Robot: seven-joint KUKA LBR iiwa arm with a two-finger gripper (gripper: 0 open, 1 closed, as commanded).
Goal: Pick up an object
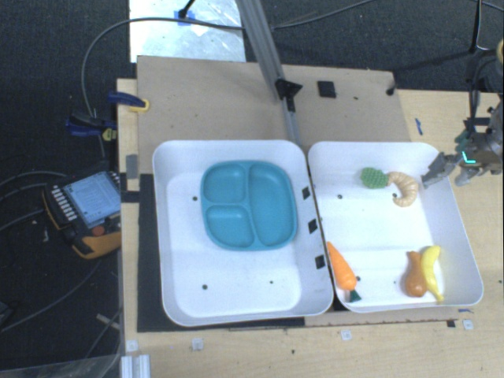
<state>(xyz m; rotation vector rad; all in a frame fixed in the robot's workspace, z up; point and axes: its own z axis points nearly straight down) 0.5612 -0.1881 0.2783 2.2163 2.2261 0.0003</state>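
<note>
Nearest the camera, an orange carrot (341,265) with a dark green tip lies along the front left corner of the right bin (378,239), pressed against the wall it shares with the left bin (177,282). To its right, by the front right corner, a yellow banana (431,270) rests touching an orange-brown pear-shaped piece (415,276). Farther back in the same bin, a tan croissant-like curl (405,187) lies just beside a small green bumpy piece (374,178), the two touching or nearly so. The claw (446,170) hangs over the bin's back right edge, just right of the curl and apart from it; one grey finger (434,171) points toward the curl, nothing is seen between the fingers, and how wide they stand cannot be told. In the left bin sits a blue divided plate (250,205) with three compartments. Both bins rest on a tan counter (205,93), with a blue-handled clamp (118,99) at its left edge.
</note>
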